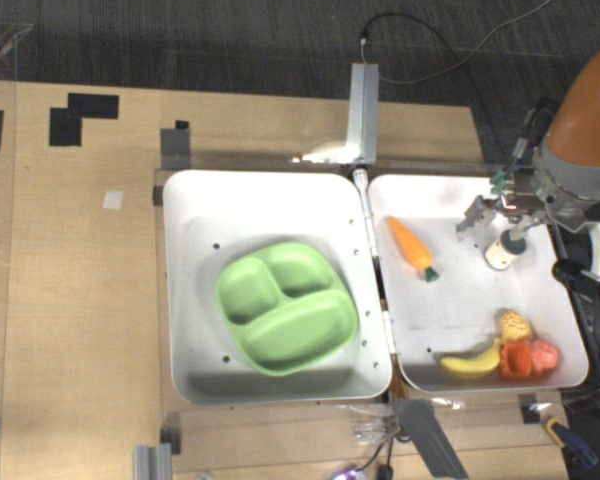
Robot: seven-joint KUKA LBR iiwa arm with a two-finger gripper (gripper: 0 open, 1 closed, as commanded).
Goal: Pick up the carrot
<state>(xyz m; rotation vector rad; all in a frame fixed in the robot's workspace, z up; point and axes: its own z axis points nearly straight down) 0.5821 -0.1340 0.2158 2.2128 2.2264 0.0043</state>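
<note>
We see the carrot [411,245] lying well to the left of the gripper [492,230]. We cannot tell how the gripper's grip stands.

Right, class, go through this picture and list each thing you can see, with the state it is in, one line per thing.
carrot: lying flat in the right bin, apart from the gripper, not picked up.
gripper: over the right bin, to the right of the carrot, holding nothing.
banana: lying at the right bin's near edge.
green plate: sitting flat in the left bin, its compartments bare.
red toy: resting beside the banana.
</note>
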